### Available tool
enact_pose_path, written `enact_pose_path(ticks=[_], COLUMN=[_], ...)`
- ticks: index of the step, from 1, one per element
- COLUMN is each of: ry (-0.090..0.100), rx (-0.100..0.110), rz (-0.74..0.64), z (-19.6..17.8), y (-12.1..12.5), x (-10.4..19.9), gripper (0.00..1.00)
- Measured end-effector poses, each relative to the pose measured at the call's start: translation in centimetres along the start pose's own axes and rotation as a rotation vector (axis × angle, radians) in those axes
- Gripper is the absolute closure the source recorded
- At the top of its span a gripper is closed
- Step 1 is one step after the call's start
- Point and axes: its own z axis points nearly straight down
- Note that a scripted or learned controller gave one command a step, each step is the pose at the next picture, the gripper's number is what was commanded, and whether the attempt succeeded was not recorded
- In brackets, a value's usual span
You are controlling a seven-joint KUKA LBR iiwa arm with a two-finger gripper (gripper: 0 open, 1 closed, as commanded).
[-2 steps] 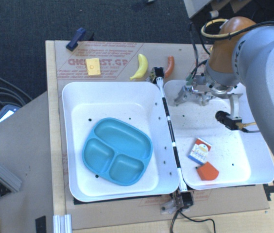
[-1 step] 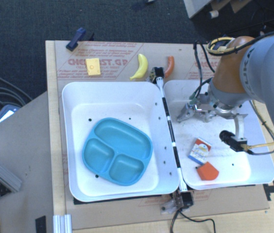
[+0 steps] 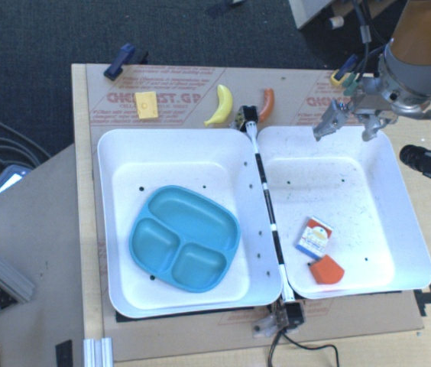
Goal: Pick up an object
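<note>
Grey two-finger gripper [image 3: 348, 125] spread open, holding nothing, above far edge of right white bin [image 3: 368, 170]; small orange block [image 3: 326, 270] and blue-white carton [image 3: 314, 238] near right.

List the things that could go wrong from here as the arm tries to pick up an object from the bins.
1. The two-finger gripper hangs open over the right white bin's far rim, well away from the objects, so a straight descent would likely grasp nothing.
2. The small printed carton and orange block lie touching; closing on one may push the other aside.
</note>
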Motion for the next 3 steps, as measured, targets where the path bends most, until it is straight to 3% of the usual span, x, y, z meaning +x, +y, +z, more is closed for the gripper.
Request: enact_pose_path(ticks=[1,2,3], ry=[0.002,0.0,0.001], rx=[0.005,0.003,0.001], rz=[0.0,0.002,0.0], z=[10.4,20.4,7.3], y=[0.2,-0.3,2.9], x=[2.9,-1.1,1.4], gripper=[0.0,0.0,0.0])
